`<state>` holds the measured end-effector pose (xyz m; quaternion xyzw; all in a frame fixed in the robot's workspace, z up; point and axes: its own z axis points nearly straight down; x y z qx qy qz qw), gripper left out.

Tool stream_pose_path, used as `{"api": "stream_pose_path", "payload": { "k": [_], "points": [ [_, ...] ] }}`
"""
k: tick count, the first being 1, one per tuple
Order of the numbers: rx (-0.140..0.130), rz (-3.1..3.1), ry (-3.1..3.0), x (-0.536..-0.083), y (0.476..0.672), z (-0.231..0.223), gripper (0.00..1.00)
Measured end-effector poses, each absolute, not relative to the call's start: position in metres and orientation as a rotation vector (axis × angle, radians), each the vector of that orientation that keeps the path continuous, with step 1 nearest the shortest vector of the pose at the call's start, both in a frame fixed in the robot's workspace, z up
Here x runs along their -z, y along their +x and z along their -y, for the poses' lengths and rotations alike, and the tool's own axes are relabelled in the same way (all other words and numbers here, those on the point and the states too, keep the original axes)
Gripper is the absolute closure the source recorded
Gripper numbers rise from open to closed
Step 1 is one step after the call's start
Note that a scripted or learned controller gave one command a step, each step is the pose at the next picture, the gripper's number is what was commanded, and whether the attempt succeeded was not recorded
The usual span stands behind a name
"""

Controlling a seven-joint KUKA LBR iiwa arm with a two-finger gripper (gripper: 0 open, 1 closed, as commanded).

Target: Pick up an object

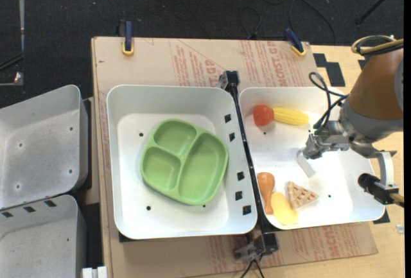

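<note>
Reaching in from the right, the grey arm with its orange band hangs over the right bin (366, 203), and the tool (307, 160) sits low over the bin's white floor, near the middle. Its fingers point down and left; from this angle they look close together with nothing between them, though the view is too coarse to be sure.

Up at the far side of that bin, a red tomato-like ball (262, 115) lies touching the end of a yellow corn cob (290, 117), both a little above and left of the tool. Down at the near edge, an orange carrot-shaped piece (266, 185) lies just beside a yellow rounded piece (284, 208), and a tan waffle wedge (301, 195) rests against that yellow one. The tool is apart from all of them.

Over in the left bin (128, 206), a green divided plate (184, 161) lies flat in the middle. Both bins sit on the cardboard-covered desk (180, 58).
</note>
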<state>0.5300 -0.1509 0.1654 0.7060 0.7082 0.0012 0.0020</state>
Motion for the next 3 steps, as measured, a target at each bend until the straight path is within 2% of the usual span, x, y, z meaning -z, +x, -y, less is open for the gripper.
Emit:
{"api": "stream_pose_path", "payload": {
  "k": [1, 2, 3],
  "points": [
    [-0.004, -2.221, 2.215, -0.205, 0.531, 0.151, 1.00],
    [-0.005, -2.229, 2.212, -0.219, 0.536, 0.097, 1.00],
    [-0.001, -2.231, 2.214, -0.211, 0.542, 0.042, 1.00]
  ]
}}
